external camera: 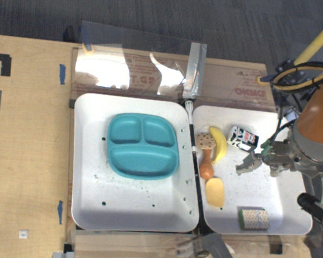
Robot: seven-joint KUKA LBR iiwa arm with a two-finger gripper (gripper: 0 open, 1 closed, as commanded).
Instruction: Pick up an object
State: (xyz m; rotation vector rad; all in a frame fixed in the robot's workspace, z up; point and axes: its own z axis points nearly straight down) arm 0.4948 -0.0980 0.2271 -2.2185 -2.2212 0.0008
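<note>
Dark grey carpet runs along the top of the camera view, and below it lies a light wooden bench (24,158) marked with black corner brackets and blue tape tabs. Two shallow white bins sit side by side on it, backed by a clear panel and brown cardboard.

Left bin (82,203): holds one teal divided tray (143,146), lying flat near the bin's centre.

Right bin (289,212): holds six items. A yellow banana (219,143) lies near the dividing wall, touching a tan perforated block (205,140). Just below these rest an orange-brown rounded piece (206,170) and a yellow lemon-shaped piece (215,192). A black-and-white packet (243,138) lies near the back wall. A small patterned block (253,218) sits near the front wall, well apart from the rest.

My arm enters from the right, orange band at the frame edge. My gripper (247,166) hangs over the bin's bare middle, between the packet and the patterned block, its fingers spread apart with nothing between them.
</note>
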